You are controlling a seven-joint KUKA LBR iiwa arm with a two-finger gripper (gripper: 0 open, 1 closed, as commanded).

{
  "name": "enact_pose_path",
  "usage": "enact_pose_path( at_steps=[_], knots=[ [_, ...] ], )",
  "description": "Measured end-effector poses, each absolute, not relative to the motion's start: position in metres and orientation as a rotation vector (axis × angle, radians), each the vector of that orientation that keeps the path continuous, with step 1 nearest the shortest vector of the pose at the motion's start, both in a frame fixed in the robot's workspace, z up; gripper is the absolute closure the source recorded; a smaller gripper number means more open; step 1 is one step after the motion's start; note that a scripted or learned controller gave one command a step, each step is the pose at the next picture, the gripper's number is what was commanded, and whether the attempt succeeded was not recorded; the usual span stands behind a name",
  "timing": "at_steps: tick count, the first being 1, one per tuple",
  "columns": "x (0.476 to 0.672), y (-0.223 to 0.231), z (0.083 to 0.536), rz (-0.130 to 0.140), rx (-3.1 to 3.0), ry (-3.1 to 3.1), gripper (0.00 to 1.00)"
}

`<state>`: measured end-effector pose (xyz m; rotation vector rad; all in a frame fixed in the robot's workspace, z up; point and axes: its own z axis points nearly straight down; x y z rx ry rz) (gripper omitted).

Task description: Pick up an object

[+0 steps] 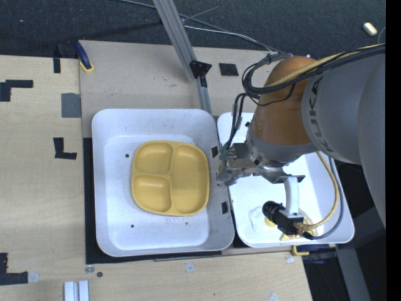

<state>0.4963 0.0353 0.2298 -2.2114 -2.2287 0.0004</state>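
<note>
We see the yellow tray (170,178) left of the end effector (227,168) (its opening we cannot tell).

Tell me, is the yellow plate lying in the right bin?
No, the yellow plate lies in the left bin, while the arm hangs over the right bin.

My grey arm (351,99) sweeps in from three o'clock, its orange band (285,102) bulging above the wrist as the forearm tips steeply downward. My gripper (227,167) hangs near frame centre, pointing toward nine o'clock, with cables looping around the wrist.
</note>
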Motion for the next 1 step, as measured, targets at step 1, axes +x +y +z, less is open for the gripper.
enact_pose_path(
  at_steps=[1],
  knots=[
    [0.4972, 0.0860, 0.2347, 0.002, -2.212, -2.228, 1.00]
  ],
)
